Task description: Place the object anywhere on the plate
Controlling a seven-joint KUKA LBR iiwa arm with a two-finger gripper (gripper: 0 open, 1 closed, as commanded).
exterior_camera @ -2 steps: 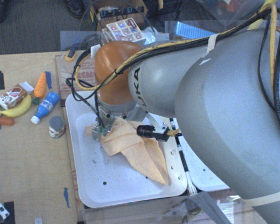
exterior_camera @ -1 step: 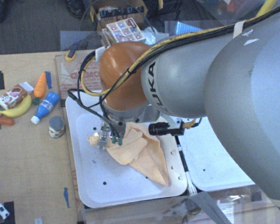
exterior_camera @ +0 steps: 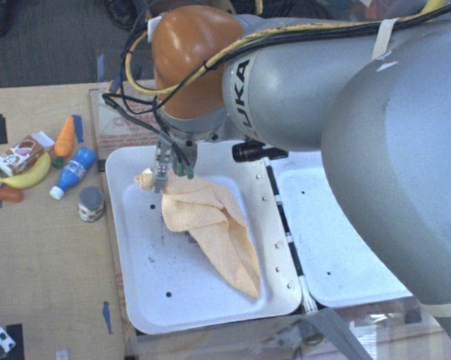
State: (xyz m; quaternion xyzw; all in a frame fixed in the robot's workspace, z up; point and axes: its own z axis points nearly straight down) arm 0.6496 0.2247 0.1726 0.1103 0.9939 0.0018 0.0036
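My gripper (exterior_camera: 172, 172) hangs over the far left corner of the left bin (exterior_camera: 141, 298). Its fingers stand apart with nothing between them. A small cream object (exterior_camera: 145, 179) lies on the bin floor just left of the left finger (exterior_camera: 160, 177). A crumpled yellow cloth (exterior_camera: 218, 230) stretches from under the gripper down toward the bin's near right corner. A dark purple patch (exterior_camera: 185, 234) peeks out from under the cloth's left edge; I cannot tell what it is. The arm's orange band (exterior_camera: 192, 54) and grey body cover the upper right of the view.
The right bin (exterior_camera: 339, 244) sits beside the left one, partly under the arm. On the wooden bench to the left lie a banana (exterior_camera: 25, 177), a carrot (exterior_camera: 66, 136), a blue bottle (exterior_camera: 74, 171) and a small can (exterior_camera: 91, 203).
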